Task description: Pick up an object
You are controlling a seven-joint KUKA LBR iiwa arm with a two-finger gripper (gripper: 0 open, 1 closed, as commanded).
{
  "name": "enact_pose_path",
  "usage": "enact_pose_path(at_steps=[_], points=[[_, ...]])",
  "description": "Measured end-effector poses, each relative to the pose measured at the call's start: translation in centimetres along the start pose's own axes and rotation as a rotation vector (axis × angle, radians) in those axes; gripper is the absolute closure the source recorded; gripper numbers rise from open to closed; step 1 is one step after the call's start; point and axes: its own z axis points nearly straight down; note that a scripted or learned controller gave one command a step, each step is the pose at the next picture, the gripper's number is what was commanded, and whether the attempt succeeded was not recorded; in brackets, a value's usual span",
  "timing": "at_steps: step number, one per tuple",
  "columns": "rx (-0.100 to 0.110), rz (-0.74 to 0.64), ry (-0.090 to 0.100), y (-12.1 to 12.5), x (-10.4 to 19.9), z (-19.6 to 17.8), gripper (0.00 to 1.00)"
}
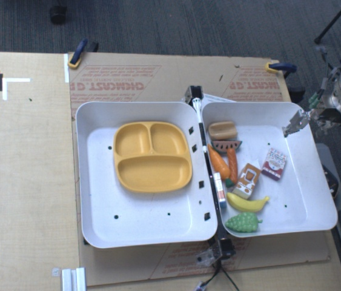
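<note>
While the gripper (295, 123) hovers at the right bin's (306, 214) far edge, jaw state indeterminate, target the isolated red packet (274, 163) lying mid-bin; descend vertically, jaws straddling it.

My table (25, 180) carries a brown cardboard sheet (158, 80), clipped at its eleven and one o'clock corners. On the sheet sit two white bins, touching: the left bin (97, 217) at nine o'clock, the right bin (306, 205) at three.
</note>
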Motion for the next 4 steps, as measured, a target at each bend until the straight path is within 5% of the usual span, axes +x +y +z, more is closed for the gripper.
enact_pose_path(at_steps=[1,2,3,4], points=[[0.000,-0.121,0.000,0.4,2.9,11.4,0.00],[-0.002,-0.121,-0.001,0.5,2.9,10.4,1.00],[-0.002,-0.121,-0.001,0.5,2.9,10.4,0.00],[-0.001,0.038,0.000,-6.2,6.2,11.5,0.00]])
